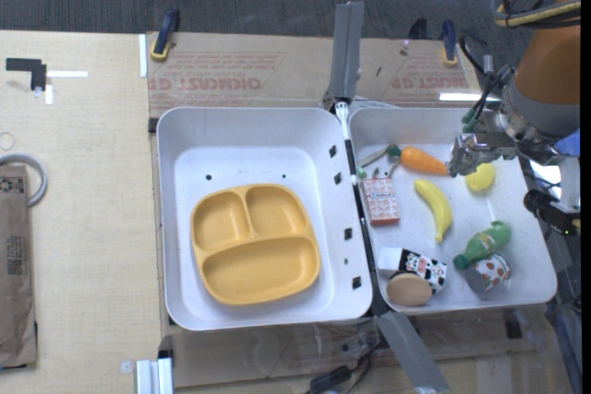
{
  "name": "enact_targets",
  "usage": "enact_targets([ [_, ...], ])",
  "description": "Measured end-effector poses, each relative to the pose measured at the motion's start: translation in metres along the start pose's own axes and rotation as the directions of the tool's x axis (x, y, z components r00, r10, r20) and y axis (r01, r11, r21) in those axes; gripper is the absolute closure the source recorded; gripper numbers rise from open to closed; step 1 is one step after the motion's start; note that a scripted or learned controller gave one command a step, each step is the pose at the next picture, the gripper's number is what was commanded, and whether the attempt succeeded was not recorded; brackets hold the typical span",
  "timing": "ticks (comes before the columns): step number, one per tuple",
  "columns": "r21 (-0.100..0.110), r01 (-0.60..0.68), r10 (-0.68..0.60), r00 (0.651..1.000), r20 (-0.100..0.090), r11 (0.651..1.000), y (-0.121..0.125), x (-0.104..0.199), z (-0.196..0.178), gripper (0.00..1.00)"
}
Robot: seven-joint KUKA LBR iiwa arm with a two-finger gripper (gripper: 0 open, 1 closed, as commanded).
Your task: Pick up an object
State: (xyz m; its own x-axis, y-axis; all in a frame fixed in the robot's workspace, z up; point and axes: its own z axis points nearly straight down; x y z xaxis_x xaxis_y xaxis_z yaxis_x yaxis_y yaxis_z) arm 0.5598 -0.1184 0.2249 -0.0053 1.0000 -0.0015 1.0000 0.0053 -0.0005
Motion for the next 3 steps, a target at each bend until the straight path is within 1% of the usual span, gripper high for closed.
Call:
enact_targets([
  [1, 0.001, -0.001, 0.001, 1.0, 0.0, 1.0, 0.0, 0.0, 0.0, 0.0],
  [2, 0.0, -0.059, 0.059, 0.998, -0.001, 0.998, -0.013, -0.031, 0.133, 0.0],
  [3, 0.002, -0.063, 0.063, 0.998, 0.0, 0.998, -0.013, -0.032, 0.125, 1.0],
])
